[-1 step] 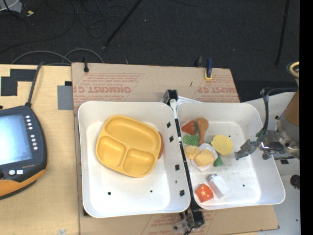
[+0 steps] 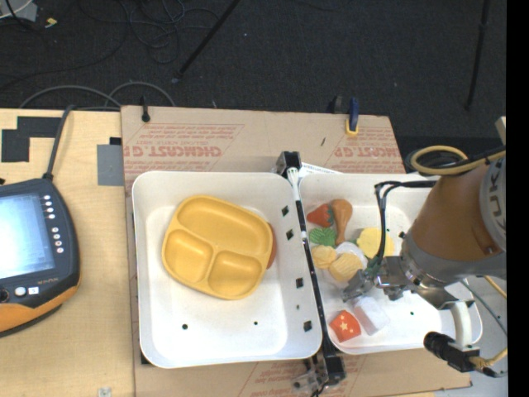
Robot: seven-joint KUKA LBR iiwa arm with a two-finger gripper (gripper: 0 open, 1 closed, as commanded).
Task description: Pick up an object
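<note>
Cardboard sheeting covers the desk, and you will see two shallow white bins on it, side by side. Your left bin carries a smooth yellow divided tray with rounded corners and three compartments; bare floor lies below the tray. Your right bin holds a tight cluster of toy food: a drumstick-shaped piece, a green leafy piece, a yellow round piece, pale bread-like pieces and a red-and-white wedge near the front rim. The claw sits low at the bread-like pieces; you cannot tell its opening or any grip.
</note>
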